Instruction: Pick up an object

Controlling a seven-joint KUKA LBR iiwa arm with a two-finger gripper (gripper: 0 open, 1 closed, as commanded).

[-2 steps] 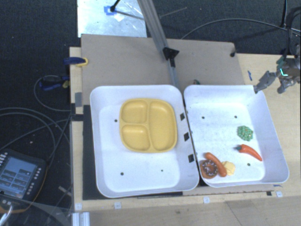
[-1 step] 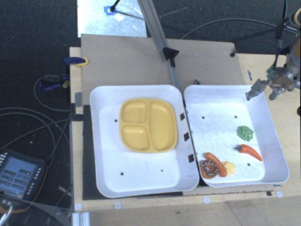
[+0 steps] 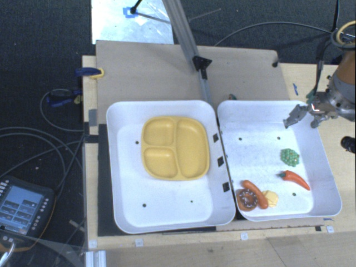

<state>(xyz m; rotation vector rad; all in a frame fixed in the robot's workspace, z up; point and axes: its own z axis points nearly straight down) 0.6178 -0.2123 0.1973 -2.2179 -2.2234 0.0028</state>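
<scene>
My gripper (image 3: 303,119) hangs over the far right part of the right bin (image 3: 261,113), its two fingers spread apart with nothing between them. Below it in that bin lie a green broccoli piece (image 3: 289,157), an orange-red carrot (image 3: 296,179), a sausage (image 3: 255,192), a chocolate donut (image 3: 246,199) and a small yellow piece (image 3: 271,197). The broccoli is the closest of these to the gripper, a short way nearer the front edge.
The left bin (image 3: 128,204) holds a yellow three-compartment plate (image 3: 175,147). A grey pole (image 3: 181,24) slants in from the top toward the gap between the bins. Cables and a teach pendant (image 3: 19,204) lie off the bench at left.
</scene>
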